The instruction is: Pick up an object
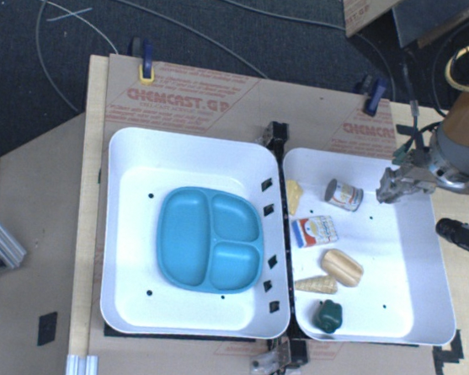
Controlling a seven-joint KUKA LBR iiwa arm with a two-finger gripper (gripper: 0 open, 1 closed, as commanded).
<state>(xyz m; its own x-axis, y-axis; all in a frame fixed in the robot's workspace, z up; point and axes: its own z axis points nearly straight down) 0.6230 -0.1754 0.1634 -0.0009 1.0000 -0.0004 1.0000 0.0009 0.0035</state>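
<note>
The right bin (411,272) holds several small objects. A small tin can (345,194) lies on its side near the back. A yellow piece (292,195) sits by the bin's left wall, with a red, white and blue carton (313,230) just in front of it. Further forward lie a tan bread roll (342,266), a pale ice cream cone (317,283) and a dark green pepper (327,316). My gripper (389,190) hangs over the back of this bin, just right of the can and apart from it. Nothing shows between its tips.
The left bin (130,212) holds a blue divided plate (209,240). Black clips run along the wall between the two bins. Clamps (146,68) hold the cardboard sheet at the back. Cables lie on the dark floor beyond the bench.
</note>
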